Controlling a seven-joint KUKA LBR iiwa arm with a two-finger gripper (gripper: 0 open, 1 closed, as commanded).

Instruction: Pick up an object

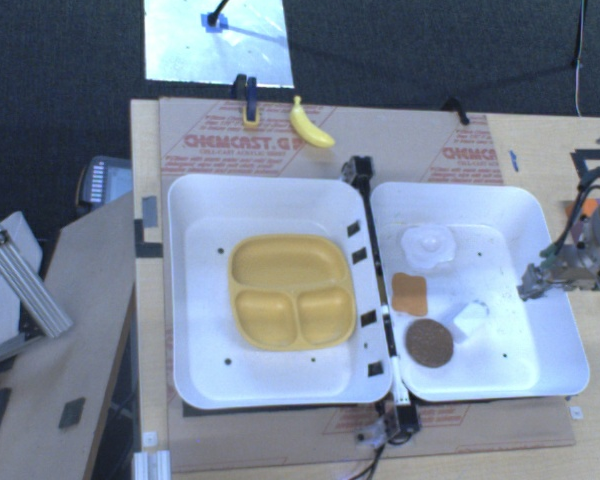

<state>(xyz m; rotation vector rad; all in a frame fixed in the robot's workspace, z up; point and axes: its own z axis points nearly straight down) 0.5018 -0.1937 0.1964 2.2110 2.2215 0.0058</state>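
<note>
1. The task names no particular object. The candidates all lie in the right-hand shallow white bin [555,363]: a round dark-brown disc [430,343], a flat orange-tan rounded slab [409,294], a small pale translucent block [469,319] and a clear, lid-like round plastic piece [426,245].
2. The two-finger gripper [532,283] sits at that bin's right edge. All four objects lie well apart from the jaws, on the side away from the arm; the pale block is the closest to them, the tan slab and brown disc farther out, and the clear piece farther still and toward the back.
3. How the jaws stand I cannot tell: the tip is small and blurred against the white wall. Nothing is visibly between them.
4. Progress, as a judgement: nothing is picked yet. Choosing an object, descending, closing and lifting all remain.
5. Beyond the jaws' reach now, the left bin [195,368] holds a yellow three-compartment plastic tray [285,290]; a yellow toy banana [310,128] rests behind the bins.
</note>
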